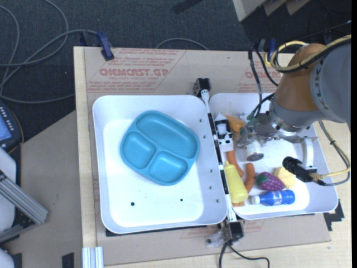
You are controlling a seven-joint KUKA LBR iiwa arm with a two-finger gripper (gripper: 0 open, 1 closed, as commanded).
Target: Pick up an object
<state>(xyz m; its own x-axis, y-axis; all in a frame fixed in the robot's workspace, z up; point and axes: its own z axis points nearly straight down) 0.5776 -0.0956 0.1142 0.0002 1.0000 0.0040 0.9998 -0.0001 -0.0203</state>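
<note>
The gripper (254, 141) hangs low in the right bin (321, 202), near the orange carrot (233, 163). I cannot tell how its fingers stand.

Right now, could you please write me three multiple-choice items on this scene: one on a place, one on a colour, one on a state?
1. Where does the divided plate lie?
A. left bin
B. right bin
C. on the bare bench

2. What colour is the bottle along the right bin's left wall?
A. green
B. yellow
C. white

3. How does the blue bottle rest?
A. upright
B. on its side
C. stacked on the plate

Answers: 1 A, the plate sits inside the left bin. 2 B, its body is plainly yellow. 3 B, it lies flat near the bin's front edge, white cap pointing left.
</note>
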